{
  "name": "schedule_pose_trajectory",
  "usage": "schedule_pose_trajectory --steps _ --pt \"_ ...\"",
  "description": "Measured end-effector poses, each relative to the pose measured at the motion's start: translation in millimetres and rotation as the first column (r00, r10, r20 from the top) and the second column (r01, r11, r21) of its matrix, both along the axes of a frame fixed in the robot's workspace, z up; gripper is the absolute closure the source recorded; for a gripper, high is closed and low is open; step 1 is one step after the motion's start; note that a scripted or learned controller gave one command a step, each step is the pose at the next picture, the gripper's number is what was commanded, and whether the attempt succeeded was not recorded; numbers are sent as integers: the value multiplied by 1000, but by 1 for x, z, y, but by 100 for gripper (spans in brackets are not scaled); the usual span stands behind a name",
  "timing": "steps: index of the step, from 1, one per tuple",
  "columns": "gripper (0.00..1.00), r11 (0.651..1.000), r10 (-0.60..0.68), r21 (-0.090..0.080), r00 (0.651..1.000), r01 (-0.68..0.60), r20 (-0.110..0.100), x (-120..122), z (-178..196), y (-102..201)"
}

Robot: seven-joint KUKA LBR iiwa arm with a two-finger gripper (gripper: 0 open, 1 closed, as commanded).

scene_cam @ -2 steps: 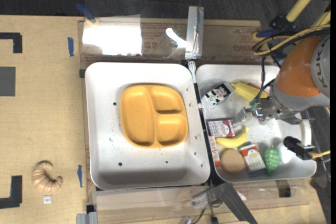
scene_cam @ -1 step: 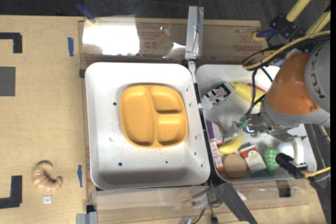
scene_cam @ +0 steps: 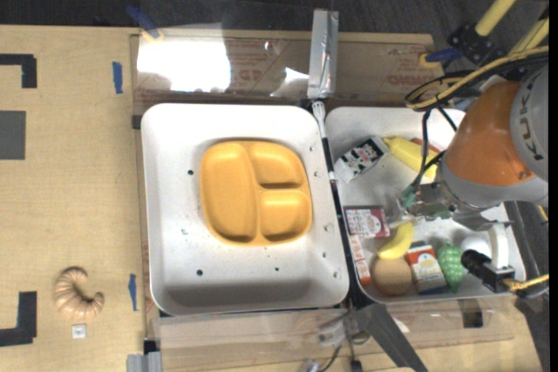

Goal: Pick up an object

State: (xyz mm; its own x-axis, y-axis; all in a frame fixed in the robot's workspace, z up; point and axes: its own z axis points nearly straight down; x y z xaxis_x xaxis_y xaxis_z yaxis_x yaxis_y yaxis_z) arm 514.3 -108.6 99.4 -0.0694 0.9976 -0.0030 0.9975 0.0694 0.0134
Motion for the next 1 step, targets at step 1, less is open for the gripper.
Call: schedule_pose_trajectory --steps 1 --pt "100 998 -68 4 998 68 -7 60 88 50"
